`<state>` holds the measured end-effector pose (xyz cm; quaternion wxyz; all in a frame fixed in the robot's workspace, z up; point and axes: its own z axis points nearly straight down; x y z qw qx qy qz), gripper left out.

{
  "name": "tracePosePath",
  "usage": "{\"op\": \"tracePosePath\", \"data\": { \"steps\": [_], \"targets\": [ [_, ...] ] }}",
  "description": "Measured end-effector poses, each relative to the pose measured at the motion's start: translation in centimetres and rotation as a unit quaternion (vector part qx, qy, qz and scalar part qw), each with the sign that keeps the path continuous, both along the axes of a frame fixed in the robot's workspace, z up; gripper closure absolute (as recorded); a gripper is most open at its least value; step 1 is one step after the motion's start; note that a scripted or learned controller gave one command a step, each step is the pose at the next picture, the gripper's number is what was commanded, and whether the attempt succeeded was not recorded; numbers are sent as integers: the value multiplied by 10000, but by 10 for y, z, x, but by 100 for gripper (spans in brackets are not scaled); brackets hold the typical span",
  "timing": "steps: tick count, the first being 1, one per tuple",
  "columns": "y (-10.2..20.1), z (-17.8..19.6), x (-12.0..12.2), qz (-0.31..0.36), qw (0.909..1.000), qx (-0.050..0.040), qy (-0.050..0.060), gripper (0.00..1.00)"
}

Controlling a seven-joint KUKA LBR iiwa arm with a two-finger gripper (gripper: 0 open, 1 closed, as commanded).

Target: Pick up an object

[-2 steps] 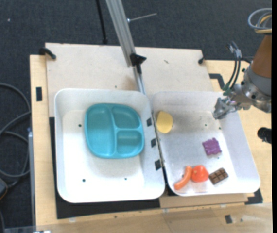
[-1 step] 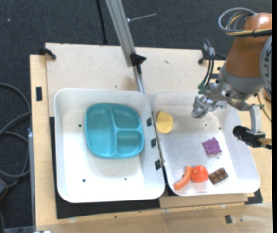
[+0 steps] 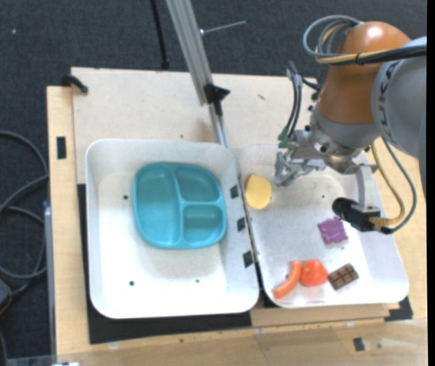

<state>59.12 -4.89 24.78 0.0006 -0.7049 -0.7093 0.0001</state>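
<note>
Objects lie scattered in the right bin [image 3: 401, 280]: a yellow lump [image 3: 258, 192] near its left wall, a purple block [image 3: 332, 230] toward the middle, and an orange piece [image 3: 301, 275] beside a brown block [image 3: 343, 276] along the near edge. The gripper [image 3: 286, 171] hangs low over the bin's far left part, just beside the yellow lump and apart from the rest; whether it grips anything cannot be told. The left bin [image 3: 111, 280] holds a teal divided plate [image 3: 179, 205].

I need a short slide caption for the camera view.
Gripper hovers beside a yellow object in the right bin; teal tray fills the left bin.
</note>
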Motion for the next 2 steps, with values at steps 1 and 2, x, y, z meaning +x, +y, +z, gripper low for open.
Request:
{"op": "tracePosePath", "data": {
  "steps": [1, 2],
  "targets": [
    [61, -2, 9, 8, 10000, 0, -11, 100],
    [106, 4, 28, 5, 10000, 2, -17, 100]
  ]
}}
